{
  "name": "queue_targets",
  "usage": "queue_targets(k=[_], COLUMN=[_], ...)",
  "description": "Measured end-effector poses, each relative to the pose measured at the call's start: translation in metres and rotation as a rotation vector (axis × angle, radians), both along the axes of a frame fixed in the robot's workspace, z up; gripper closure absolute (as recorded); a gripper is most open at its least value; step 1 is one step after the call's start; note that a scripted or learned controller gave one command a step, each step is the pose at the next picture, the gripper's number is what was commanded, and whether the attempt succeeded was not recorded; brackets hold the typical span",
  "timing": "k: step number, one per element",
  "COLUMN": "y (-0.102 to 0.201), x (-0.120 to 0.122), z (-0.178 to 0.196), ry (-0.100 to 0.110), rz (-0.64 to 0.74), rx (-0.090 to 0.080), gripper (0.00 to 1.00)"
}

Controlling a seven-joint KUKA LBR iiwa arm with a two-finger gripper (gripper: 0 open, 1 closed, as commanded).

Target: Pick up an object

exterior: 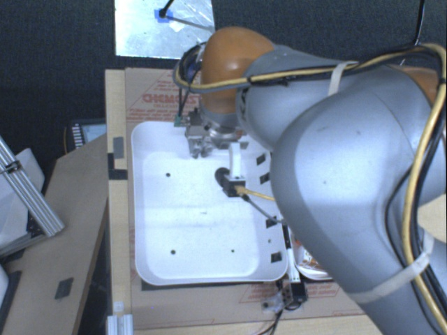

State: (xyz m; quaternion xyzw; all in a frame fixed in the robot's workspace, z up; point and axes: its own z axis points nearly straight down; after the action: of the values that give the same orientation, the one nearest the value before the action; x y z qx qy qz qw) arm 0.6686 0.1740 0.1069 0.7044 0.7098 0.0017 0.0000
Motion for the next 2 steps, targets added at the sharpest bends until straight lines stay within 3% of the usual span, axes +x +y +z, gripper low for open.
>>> queue_targets(k=[1,2], y=[0.005,0.064], x=[0.002,-0.001], z=[0.212,0.133], ry=[-0.017,0.005], rz=[0.0,0.001], rx=[0.003,-0.001], gripper=[1.0,1.0])
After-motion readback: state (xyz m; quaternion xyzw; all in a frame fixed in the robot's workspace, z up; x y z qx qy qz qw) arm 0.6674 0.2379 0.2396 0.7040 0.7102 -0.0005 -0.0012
